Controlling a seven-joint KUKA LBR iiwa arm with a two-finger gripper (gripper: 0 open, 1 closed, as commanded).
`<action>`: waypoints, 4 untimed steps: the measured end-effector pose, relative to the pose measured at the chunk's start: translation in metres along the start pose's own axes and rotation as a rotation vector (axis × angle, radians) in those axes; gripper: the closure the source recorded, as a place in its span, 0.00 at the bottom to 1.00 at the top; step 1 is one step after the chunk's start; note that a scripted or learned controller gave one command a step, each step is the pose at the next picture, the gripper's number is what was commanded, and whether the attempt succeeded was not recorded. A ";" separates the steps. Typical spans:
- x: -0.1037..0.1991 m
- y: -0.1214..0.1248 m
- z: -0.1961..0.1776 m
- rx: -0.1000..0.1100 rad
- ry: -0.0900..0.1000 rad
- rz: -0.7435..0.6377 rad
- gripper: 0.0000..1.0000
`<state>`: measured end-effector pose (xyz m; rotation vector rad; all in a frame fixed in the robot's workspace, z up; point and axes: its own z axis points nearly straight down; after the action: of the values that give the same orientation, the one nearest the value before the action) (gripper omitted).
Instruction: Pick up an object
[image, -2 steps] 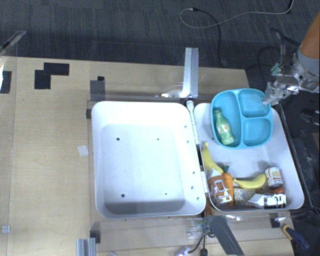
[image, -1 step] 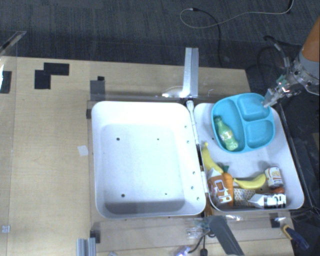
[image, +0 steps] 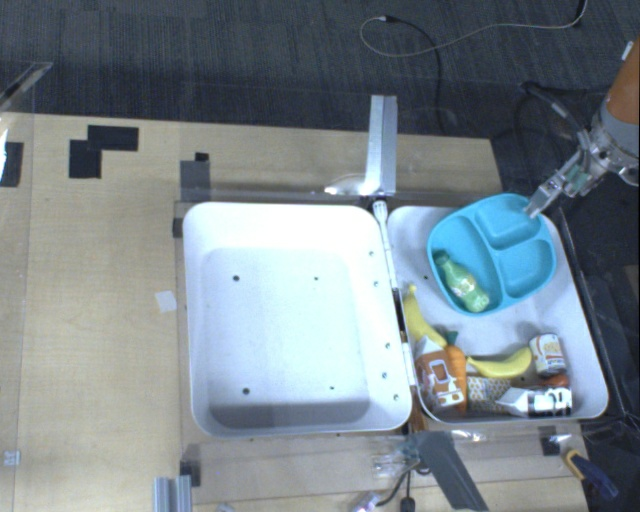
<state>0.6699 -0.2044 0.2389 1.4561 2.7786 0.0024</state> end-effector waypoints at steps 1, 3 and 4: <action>0.003 -0.004 -0.005 0.000 0.000 -0.386 1.00; 0.068 0.006 0.126 -0.003 -0.004 -0.785 1.00; 0.130 0.009 0.144 -0.005 -0.022 -0.778 1.00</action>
<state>0.6042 -0.0928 0.0949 0.2907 3.1017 -0.0087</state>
